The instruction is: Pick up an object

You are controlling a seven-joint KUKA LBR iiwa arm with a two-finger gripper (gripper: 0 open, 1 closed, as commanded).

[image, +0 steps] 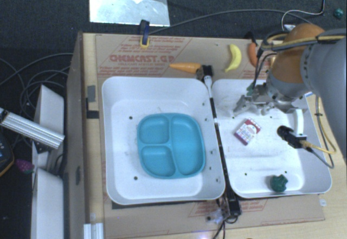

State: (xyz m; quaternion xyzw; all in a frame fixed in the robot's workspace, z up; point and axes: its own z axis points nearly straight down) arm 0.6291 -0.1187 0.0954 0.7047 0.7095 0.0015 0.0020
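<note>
Hovering at the 12 o'clock end of the right bin [320, 178], the tool [254, 105] hangs spread, with nothing pinched in it.

Likeliest target is the one red-and-white box [247, 131], lying flat near the bin's middle at about 6 o'clock from the tool, close but apart; it sits clear of the walls, which should leave room on both sides. One green lump [278, 182] rests toward the bin's 5 o'clock corner, well apart from the box. The left bin [116, 124] holds a single blue divided plate [171, 144], probably too broad and flat for a pinch. Outside the bins, at 12 o'clock on the table [108, 48], lie one banana [234, 58] and one carrot [185, 68], seemingly out of play. Two bins, four small things.
</note>
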